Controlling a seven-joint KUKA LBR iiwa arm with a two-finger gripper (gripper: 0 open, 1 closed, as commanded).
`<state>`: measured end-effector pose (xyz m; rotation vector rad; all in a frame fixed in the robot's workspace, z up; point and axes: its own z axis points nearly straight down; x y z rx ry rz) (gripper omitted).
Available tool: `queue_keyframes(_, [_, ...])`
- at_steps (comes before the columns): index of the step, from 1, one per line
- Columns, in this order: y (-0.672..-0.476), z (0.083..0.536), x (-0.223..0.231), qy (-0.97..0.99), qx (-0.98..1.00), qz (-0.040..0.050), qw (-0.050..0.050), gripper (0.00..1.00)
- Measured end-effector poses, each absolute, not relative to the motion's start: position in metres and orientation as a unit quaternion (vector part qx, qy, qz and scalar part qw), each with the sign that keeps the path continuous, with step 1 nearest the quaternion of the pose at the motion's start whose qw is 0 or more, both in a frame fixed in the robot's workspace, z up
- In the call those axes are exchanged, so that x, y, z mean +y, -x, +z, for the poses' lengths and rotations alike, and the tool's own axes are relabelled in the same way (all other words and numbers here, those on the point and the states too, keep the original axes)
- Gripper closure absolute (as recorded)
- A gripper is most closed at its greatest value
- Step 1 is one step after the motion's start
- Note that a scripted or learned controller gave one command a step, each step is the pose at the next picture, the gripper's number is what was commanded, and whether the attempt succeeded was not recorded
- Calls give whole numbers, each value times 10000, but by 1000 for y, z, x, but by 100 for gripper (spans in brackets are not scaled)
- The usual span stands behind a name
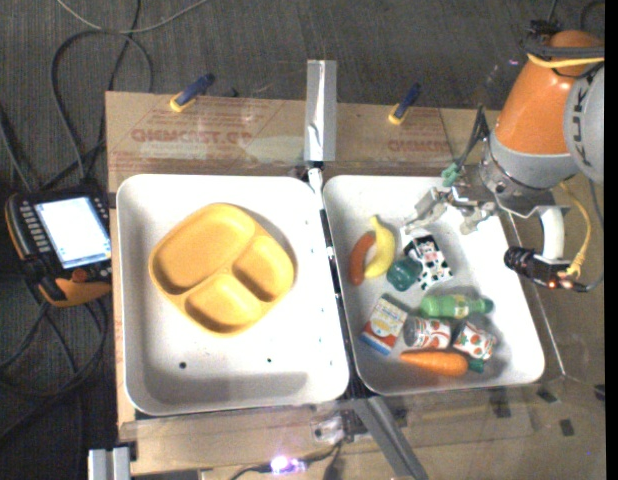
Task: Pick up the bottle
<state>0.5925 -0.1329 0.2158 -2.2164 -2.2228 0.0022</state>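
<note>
I see the bottle (455,306) lying on its side in the right bin (524,368), a small green thing with what looks like a paler end pointing left. It sits in the lower half of the clutter, just above a can (429,333) and a red-and-white carton (474,342), and touching or nearly touching both. A carrot (434,363) lies below those, a small box (385,325) to the left, and a black-and-white cow toy (426,259) just above, beside a teal cup (403,275) and a banana (379,245). The left bin (139,368) holds a yellow divided plate (223,266).

The gripper (447,203) hangs over the upper part of the right bin, near the cow toy and well short of the bottle. From this slant I cannot tell how its tool is set, and nothing is visibly held in it.

I judge the bottle to be light, hollow plastic: stiff enough to pinch, but smooth and round, so it could roll or squirt out sideways under an off-centre squeeze. I would come down across its short axis at mid-body, with the fingers going into the gaps above and below it. The lower gap against the can looks tight, which is my main worry, since a finger landing on the can would spoil the grasp
</note>
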Motion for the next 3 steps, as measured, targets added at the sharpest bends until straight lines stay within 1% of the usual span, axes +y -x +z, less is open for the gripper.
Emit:
queue_keyframes(1, [-507, 146, -186, 6896, -7242, 13, 17, 0])
queue_keyframes(2, [-512, 95, -189, 7074, -7068, -1, 8, 0])
queue_keyframes(3, [-511, 103, -188, 7070, -7072, 5, 24, 100])
